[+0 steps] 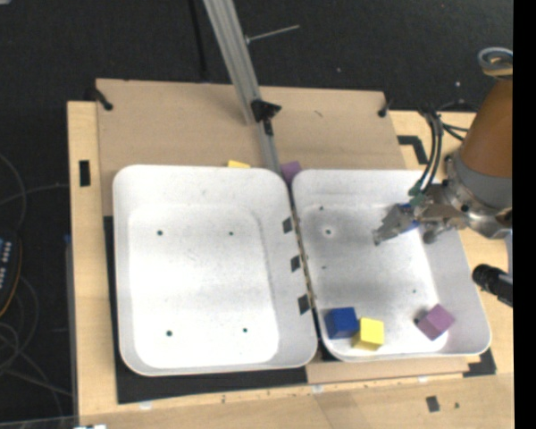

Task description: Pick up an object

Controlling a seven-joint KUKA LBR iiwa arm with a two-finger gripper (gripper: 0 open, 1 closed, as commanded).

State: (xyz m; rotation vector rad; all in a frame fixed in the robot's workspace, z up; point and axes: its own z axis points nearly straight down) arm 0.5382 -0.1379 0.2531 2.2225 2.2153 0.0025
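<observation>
In the right bin [357, 195], three small blocks lie near the front rim: a blue cube [341, 322], a yellow cube [372, 332] touching its right side, and a purple cube [435, 322] farther right. My gripper [391, 225] hangs over the middle right of this bin, pointing left, well behind the blocks. Nothing shows between its tips.
The left bin [205, 266] sits beside the right one. A yellow block [238, 164] and a purple block [290, 170] rest on the bench just behind the bins' back rims. A slanted metal pole [237, 52] rises at the back centre.
</observation>
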